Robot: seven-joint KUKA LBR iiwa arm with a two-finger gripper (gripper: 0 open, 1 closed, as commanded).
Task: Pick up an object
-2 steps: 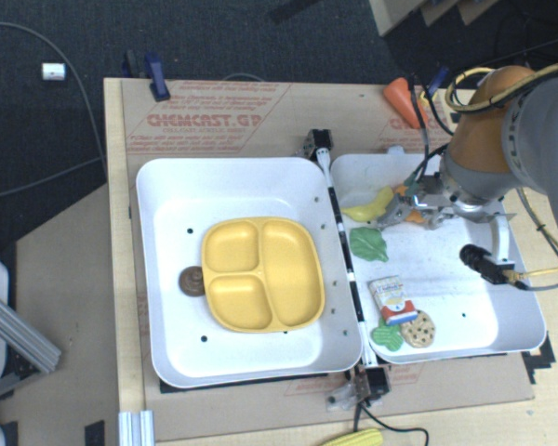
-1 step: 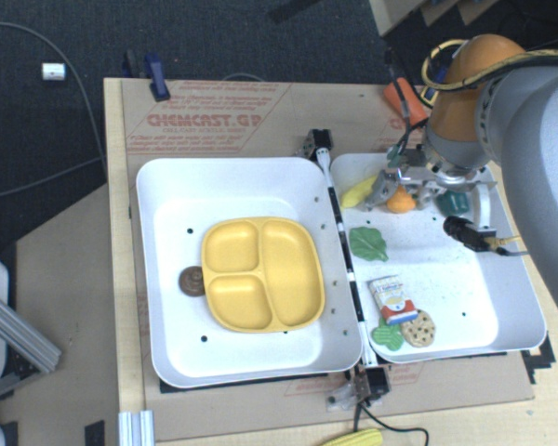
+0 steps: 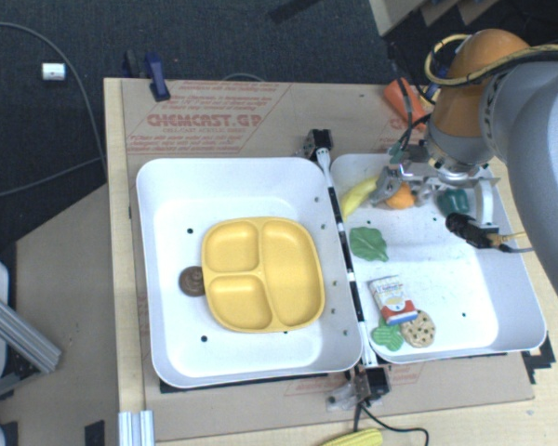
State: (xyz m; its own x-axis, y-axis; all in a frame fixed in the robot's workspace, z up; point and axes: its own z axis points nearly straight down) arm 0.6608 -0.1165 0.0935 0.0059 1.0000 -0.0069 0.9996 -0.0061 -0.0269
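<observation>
Camera view has the hand [image 3: 397, 182] down in the right bin [image 3: 502, 305], can't tell if it's gripping anything. An orange thing [image 3: 402, 198] sits right under it, yellow banana [image 3: 358, 195] just left, green leaf [image 3: 368, 242] a bit below-left.

Grey arm [image 3: 530, 91] w/ orange band reaches in from right, wrist bent down, jaws [image 3: 405, 186] low.
</observation>
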